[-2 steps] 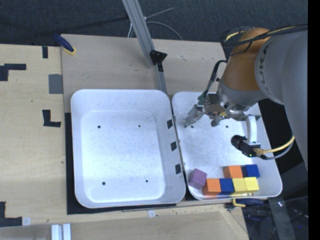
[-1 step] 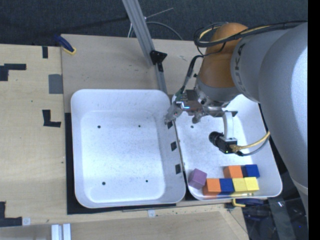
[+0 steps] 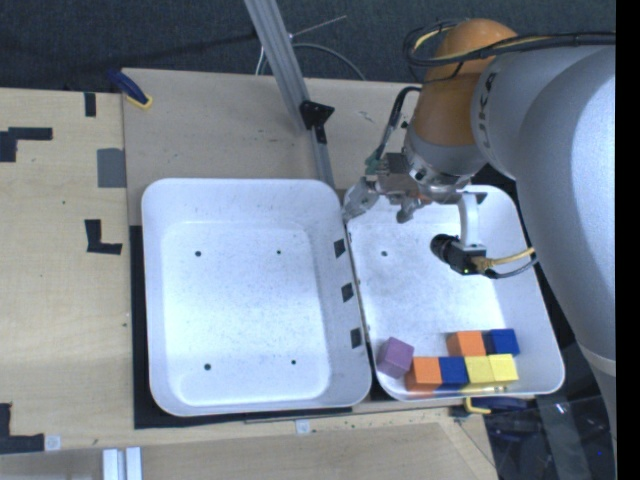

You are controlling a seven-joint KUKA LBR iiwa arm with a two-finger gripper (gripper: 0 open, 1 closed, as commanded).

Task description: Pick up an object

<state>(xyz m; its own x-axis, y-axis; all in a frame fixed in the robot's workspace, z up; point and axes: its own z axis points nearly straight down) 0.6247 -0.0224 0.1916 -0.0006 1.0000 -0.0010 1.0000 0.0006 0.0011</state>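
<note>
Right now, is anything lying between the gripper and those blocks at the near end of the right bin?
Nothing visible. The gripper hangs over the far end of the right bin; bare white floor runs from there to the blocks.

White, finely black-speckled left bin [image 3: 240, 288] and right bin [image 3: 430, 298]. Purple cube [image 3: 396, 356]; orange blocks [image 3: 427, 370], blue blocks [image 3: 503, 342], yellow blocks [image 3: 491, 369]. Grey arm [image 3: 560, 138], orange band [image 3: 455, 88]. Tan bench [image 3: 60, 298], black tape marks [image 3: 98, 238].
</note>
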